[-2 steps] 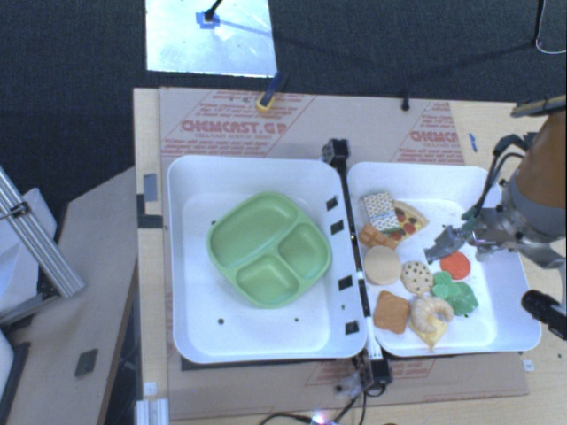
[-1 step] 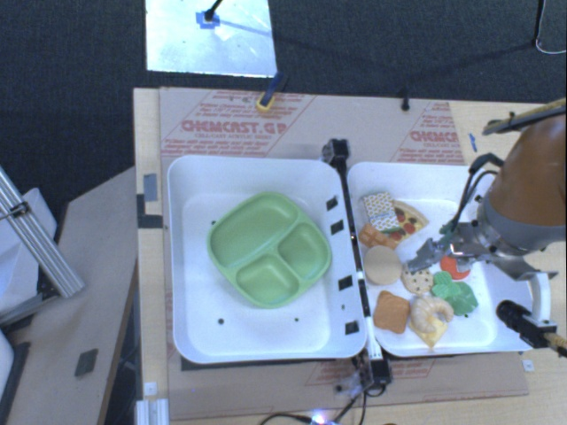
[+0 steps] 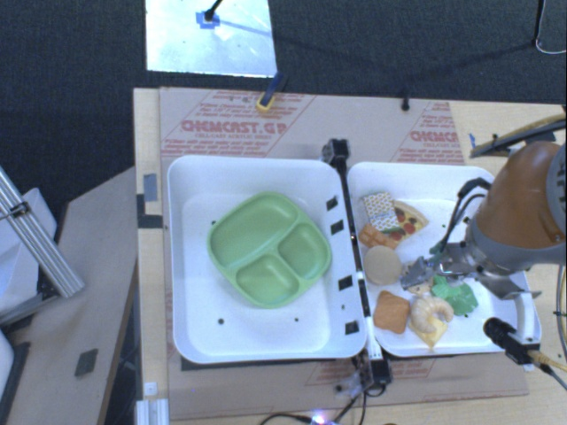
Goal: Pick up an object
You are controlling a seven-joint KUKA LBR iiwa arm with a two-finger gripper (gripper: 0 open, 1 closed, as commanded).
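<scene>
In the right bin (image 3: 443, 180) lie several toy foods: a pizza slice (image 3: 403, 220), a patterned block (image 3: 378, 206), a round tan cookie (image 3: 384, 265), an orange-brown piece (image 3: 391, 312), a pale yellow lumpy piece (image 3: 430, 316) and a green leafy piece (image 3: 458, 296). My gripper (image 3: 420, 275) hangs low over the bin's middle, just right of the cookie and above the yellow piece. Nothing shows between its fingers.
The left bin (image 3: 190, 326) holds a green divided plate (image 3: 268, 249). A black clip divider (image 3: 348, 237) separates the two bins. The arm's grey body with its orange band (image 3: 523, 206) covers the right bin's right side.
</scene>
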